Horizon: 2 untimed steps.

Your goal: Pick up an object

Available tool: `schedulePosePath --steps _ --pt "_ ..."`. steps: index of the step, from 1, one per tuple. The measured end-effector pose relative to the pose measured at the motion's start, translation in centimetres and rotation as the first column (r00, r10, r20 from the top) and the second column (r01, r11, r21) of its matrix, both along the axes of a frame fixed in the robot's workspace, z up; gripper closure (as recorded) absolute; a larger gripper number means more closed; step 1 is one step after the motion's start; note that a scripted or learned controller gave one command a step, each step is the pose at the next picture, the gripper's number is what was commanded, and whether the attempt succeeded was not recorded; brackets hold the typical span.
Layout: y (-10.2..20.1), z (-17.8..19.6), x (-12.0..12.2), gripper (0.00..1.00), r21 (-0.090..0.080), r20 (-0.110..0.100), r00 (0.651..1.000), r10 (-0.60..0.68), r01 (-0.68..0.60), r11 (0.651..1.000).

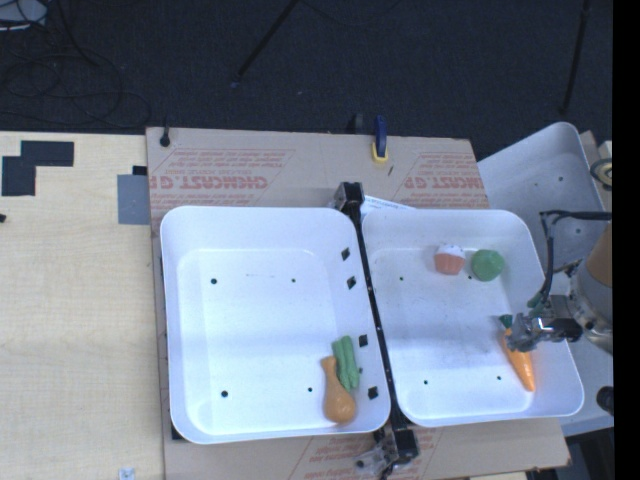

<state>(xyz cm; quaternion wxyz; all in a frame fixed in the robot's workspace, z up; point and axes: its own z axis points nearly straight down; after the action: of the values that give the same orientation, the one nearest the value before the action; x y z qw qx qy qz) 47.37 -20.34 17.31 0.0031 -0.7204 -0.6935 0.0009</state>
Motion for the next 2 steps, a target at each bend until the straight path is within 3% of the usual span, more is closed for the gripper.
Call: schedulePosePath --steps 2 --pt "-0.13 1.87 0.06 1.0 0.001 0.0 1.0 0.001 -0.001 1.0"
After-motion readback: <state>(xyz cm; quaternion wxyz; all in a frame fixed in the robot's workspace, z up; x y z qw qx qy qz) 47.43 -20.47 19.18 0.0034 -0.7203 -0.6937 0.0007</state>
